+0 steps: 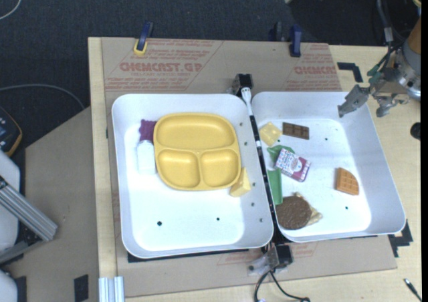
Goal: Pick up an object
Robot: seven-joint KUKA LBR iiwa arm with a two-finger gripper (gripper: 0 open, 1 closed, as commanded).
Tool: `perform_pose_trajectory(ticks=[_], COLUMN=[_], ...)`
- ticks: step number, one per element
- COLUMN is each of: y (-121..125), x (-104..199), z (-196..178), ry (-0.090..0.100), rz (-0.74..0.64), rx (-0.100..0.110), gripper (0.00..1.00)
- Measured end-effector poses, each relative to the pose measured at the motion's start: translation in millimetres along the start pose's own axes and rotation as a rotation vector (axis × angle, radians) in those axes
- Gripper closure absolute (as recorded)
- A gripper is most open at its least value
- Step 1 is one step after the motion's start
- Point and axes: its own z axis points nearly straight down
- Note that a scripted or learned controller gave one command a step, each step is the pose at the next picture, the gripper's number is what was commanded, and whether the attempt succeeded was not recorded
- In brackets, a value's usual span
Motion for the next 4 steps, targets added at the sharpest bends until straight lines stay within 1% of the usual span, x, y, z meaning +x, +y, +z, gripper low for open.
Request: perform_pose_trajectory(ticks=[1,2,3,4], y=[2.8,2.1,1.6,2.8], x=[8.1,16.8,17.8,17.2], z=[47.0,107.2,152.7,139.3], ry=[0.002,0.003,0.002,0.0], rz=[-0.001,-0.002,-0.001,-0.001], rx=[0.006,0.008,0.006,0.001], gripper=[0.0,0.0,0.0,1.0])
